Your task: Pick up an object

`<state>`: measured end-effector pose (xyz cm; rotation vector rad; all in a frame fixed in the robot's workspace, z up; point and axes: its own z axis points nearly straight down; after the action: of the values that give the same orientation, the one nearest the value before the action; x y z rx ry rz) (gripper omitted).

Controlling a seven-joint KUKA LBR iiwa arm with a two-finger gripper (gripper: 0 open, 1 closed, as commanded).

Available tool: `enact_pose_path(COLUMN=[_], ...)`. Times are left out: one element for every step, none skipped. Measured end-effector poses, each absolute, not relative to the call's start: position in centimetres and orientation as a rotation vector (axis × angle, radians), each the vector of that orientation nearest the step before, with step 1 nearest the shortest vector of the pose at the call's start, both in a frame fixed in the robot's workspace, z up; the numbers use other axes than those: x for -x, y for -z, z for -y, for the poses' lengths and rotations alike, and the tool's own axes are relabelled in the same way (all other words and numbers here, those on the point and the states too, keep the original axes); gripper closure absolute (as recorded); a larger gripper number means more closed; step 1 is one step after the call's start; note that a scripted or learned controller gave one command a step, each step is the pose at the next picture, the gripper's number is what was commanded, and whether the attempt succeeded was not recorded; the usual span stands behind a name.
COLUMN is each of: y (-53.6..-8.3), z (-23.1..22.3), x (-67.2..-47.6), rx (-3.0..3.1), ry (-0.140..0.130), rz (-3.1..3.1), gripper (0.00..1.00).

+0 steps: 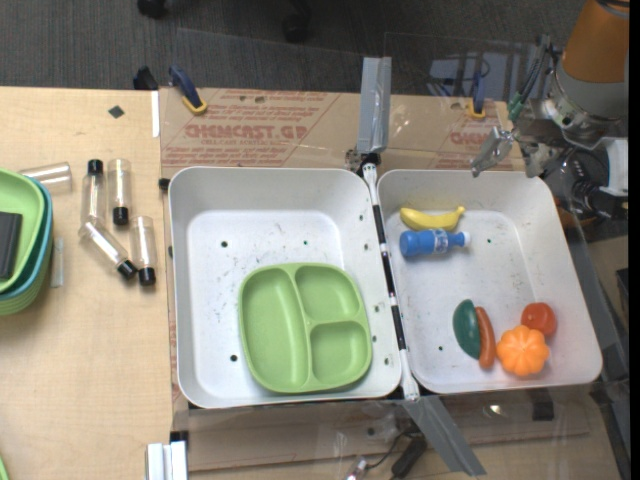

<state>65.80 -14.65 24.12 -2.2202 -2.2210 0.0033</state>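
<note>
The right bin [560, 268] holds a yellow banana [432, 215] and a blue bottle [432, 242] lying near its back left. Toward its front right lie a dark green piece [466, 328], a thin orange-red piece [485, 338], an orange pumpkin [523, 352] and a small red tomato [539, 317]. My gripper [510, 156] hangs over the back rim of the right bin, well above and behind these objects. Its fingers stand apart with nothing between them.
A green divided plate [305, 326] lies in the left bin [200, 268]. Several clear vials [118, 223] lie on the wooden bench to the left, beside a stack of green trays [20, 243]. A metal post [375, 108] stands between the bins at the back.
</note>
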Motion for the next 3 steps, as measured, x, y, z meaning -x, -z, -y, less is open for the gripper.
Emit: enact_pose_path(y=[-24.12,-24.12,-24.12], z=[14.65,14.65,14.65], x=[-65.8,-65.8,-65.8], rx=[2.22,2.22,2.22], ry=[-0.003,-0.003,-0.003], rz=[2.221,2.221,2.221], gripper=[0.0,0.0,0.0])
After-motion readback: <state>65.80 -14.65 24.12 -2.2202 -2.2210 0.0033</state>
